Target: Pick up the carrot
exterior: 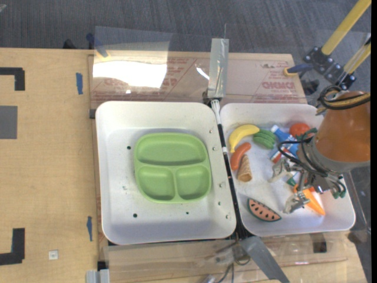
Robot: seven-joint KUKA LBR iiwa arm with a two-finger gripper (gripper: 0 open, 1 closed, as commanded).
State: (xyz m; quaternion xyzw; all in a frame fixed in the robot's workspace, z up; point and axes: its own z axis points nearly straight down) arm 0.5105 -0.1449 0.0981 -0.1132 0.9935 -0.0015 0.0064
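1. Two white bins sit side by side on the bench. The left bin [112,175] holds a green divided plate [172,167] with three compartments.
2. The right bin [344,220] holds a scatter of toy food, and the arm [344,135] reaches in from the right, its orange band covering the bin's far right part.
3. The gripper [302,194] hangs low over the near right part of that bin, amid cables and metal fittings that blur into one another.
4. The carrot [316,203] lies on the bin floor at the near right, just beside the gripper's tip. Only an orange wedge of it shows; the rest is hidden under the gripper hardware.
5. Whether the jaws are spread or pressed together I cannot tell, and whether they touch the carrot is also unclear.
6. A banana [242,134] lies at the far left of the right bin, with a green toy [264,138] just beside it on the right.
7. A red sausage-like piece [238,155] and a cone [244,170] lie near each other below the banana.
8. A watermelon slice [263,210] lies at the near left of the bin, well apart from the carrot.
9. A red piece [299,129] and a blue piece [281,137] sit at the far side, partly covered by the arm and hard to identify.
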